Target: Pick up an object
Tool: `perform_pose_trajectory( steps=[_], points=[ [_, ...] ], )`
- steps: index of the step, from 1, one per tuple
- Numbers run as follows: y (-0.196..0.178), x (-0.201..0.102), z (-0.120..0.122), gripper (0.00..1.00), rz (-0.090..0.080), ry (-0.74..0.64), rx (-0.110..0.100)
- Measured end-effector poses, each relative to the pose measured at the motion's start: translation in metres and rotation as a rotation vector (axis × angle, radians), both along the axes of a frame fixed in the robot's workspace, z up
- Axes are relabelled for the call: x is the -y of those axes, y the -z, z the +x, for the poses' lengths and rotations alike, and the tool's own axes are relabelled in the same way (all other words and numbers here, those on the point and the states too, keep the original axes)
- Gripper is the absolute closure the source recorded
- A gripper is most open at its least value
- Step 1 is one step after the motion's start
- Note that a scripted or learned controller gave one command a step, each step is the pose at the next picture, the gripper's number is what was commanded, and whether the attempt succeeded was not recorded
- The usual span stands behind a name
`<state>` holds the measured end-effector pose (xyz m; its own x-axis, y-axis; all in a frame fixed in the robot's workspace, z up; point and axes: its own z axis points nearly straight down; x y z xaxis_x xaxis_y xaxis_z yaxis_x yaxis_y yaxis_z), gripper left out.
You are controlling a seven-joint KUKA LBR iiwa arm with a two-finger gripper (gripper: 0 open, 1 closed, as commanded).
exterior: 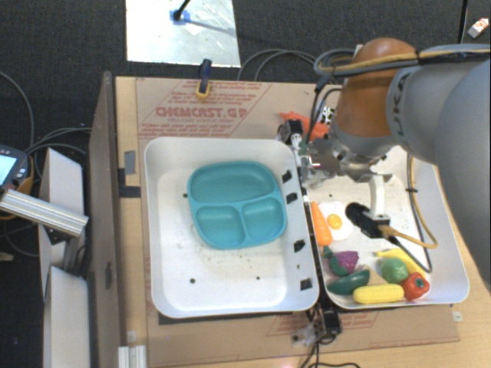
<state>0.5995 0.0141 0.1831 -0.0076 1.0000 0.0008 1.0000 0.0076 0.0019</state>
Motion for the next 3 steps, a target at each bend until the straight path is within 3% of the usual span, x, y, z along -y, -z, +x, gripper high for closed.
perform_pose_trajectory(
  steps=[1,2,3],
  points=[
    [-0.090,0.043,0.017,1.00,-0.003,0.008,0.009],
    [-0.018,0.033,0.064,1.00,-0.002,0.002,0.002],
    [-0.062,0.058,0.031,1.00,-0.001,0.007,0.000]
  ],
)
